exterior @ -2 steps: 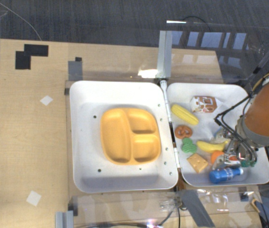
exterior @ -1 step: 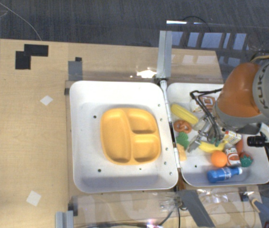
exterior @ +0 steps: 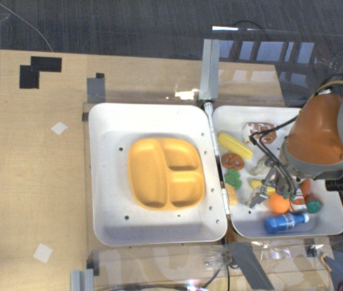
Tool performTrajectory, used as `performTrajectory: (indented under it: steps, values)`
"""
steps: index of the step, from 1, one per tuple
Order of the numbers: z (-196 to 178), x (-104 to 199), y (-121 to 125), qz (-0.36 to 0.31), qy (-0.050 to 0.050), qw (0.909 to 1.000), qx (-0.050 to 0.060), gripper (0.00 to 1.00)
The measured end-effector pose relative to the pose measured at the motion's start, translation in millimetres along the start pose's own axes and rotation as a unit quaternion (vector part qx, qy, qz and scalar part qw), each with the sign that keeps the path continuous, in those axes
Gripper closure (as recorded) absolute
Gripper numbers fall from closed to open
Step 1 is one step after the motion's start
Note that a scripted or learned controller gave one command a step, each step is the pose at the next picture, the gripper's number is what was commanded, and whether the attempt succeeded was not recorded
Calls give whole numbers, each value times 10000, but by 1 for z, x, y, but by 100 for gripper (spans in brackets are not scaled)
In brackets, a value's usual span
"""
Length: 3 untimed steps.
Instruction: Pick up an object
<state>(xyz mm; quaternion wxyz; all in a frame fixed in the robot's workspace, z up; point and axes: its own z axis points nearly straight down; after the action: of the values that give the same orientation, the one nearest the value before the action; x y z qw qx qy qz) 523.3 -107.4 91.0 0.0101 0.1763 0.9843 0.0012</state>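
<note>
The wooden bench (exterior: 32, 180) spreads wide and bare to the left, its pale grain marked by a few black squares and small white tags. On it the left bin (exterior: 108, 162), a shallow white tray with rounded corners and a smooth matte floor, has open room all around the one thing in it: a yellow divided plate (exterior: 162, 173), glossy plastic, with one long compartment and two smaller ones, lying near the middle and well clear of every wall. The right bin (exterior: 335, 223) touches it along a shared rim and is far more crowded.

The grey arm (exterior: 326, 135), with its rounded orange band, hangs over the right bin's right half and hides much of the floor there. Its gripper (exterior: 267, 190) points down and left into the clutter; the metal fingers stand slightly apart with nothing between them.

Among the objects, a blue bottle (exterior: 285, 222) lies on its side near the front wall. A yellow corn cob (exterior: 235, 145) lies tilted near the dividing rim, a brown pretzel (exterior: 232, 161) just below it and a green, knobbly broccoli piece (exterior: 233, 177) below that. An orange ball-shaped fruit (exterior: 279, 204) sits just beside the fingertips, touching or nearly so. A small green piece (exterior: 314, 206) rests near the right wall.
</note>
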Motion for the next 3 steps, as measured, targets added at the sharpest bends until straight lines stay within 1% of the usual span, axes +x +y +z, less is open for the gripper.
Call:
performTrajectory:
  steps: [1,2,3]
  values:
    - [3,-89,20,410,49,9991,20,0]
    - [3,-114,33,1825,364,9825,111,0]
    - [-8,-119,29,1815,219,9831,121,100]
